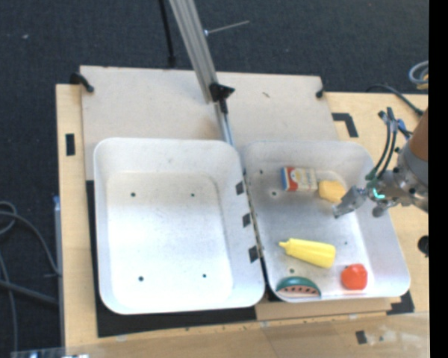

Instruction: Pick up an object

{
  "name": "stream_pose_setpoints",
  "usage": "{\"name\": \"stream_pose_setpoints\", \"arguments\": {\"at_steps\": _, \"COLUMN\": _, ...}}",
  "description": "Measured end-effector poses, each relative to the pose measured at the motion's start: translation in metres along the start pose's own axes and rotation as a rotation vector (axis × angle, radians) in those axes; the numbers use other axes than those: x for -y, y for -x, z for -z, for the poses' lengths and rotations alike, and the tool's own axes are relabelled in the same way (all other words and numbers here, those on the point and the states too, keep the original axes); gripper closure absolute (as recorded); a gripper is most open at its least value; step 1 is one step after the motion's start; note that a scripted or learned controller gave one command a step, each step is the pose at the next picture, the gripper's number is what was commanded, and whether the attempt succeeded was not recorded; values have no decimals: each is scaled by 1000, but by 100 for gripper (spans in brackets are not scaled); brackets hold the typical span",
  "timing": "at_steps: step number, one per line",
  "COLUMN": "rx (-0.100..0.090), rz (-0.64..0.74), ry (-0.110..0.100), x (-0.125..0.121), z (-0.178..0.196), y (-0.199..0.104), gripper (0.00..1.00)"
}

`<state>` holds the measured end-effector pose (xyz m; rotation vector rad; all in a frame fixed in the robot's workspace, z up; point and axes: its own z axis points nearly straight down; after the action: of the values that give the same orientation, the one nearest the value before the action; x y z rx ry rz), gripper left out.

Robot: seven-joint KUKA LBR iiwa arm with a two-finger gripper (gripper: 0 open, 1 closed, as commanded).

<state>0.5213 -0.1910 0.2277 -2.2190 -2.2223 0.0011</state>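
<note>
Yellow block (330, 191) in right bin (384, 256), beside carton (299, 178). Hand (362, 202) open, empty, just beside block. Risk: fingers may nudge it against carton and miss.

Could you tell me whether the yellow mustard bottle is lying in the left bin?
No, the yellow mustard bottle lies on its side in the right bin, between the small carton and the watermelon slice.
</note>
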Motion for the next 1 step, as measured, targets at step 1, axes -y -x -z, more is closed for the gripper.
{"name": "stream_pose_setpoints", "arguments": {"at_steps": 1, "rx": 1, "rz": -1, "ry": 4, "x": -1, "z": 2, "y": 0, "gripper": 0}}
